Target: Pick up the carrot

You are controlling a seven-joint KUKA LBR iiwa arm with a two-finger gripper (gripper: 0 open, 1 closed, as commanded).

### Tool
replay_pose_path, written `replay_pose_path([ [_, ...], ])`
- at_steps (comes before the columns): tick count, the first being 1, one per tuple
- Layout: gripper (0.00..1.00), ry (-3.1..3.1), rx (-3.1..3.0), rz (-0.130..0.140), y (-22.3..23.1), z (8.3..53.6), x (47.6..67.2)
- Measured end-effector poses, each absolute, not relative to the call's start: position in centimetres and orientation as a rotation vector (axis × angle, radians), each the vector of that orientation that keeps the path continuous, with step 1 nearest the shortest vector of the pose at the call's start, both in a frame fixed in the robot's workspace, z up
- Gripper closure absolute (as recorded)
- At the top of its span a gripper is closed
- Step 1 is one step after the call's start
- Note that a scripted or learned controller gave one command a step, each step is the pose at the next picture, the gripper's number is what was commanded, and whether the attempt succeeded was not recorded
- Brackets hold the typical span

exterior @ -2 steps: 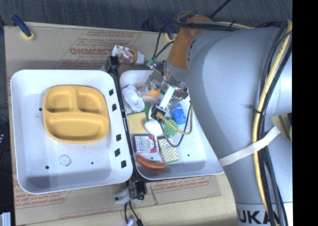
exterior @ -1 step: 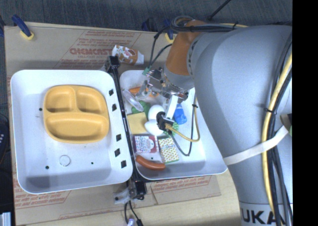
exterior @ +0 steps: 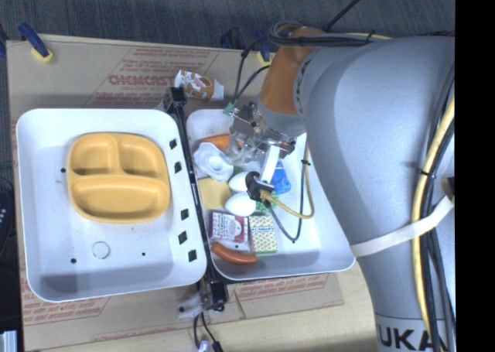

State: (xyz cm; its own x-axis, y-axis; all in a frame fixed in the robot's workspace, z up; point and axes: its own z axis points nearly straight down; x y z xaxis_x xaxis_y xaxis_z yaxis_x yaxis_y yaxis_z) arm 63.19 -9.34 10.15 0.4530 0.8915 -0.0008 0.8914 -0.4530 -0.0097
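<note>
The grey arm (exterior: 371, 149) with its orange band covers much of the right bin (exterior: 329, 258) and reaches down into that bin's far half. The left bin (exterior: 46, 265) holds a yellow divided plate (exterior: 120, 175), lying flat toward its far side. Both bins rest on cardboard sheets (exterior: 139, 72) spread over the worktop. The gripper (exterior: 251, 140) hangs low over the clutter in the right bin; whether its fingers are apart or together cannot be told, as the wrist hardware hides them. The carrot (exterior: 219, 141) lies just left of the gripper, near the bin's far left corner, beside crumpled white wrapping (exterior: 212, 162). Nearer the camera lie two white eggs (exterior: 240, 203), two small printed boxes (exterior: 229, 228) and a sausage (exterior: 234, 254).
</note>
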Motion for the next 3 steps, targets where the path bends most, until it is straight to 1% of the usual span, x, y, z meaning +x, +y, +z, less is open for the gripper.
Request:
replay_pose_path([
  [1, 1.00, -1.827, -2.553, 0.003, -8.7, 20.0, 61.9],
  [2, 1.00, -1.788, -2.579, 0.002, -0.4, 24.7, 60.3],
  [3, 1.00, -1.819, -2.555, 0.008, -1.4, 20.7, 49.7],
])
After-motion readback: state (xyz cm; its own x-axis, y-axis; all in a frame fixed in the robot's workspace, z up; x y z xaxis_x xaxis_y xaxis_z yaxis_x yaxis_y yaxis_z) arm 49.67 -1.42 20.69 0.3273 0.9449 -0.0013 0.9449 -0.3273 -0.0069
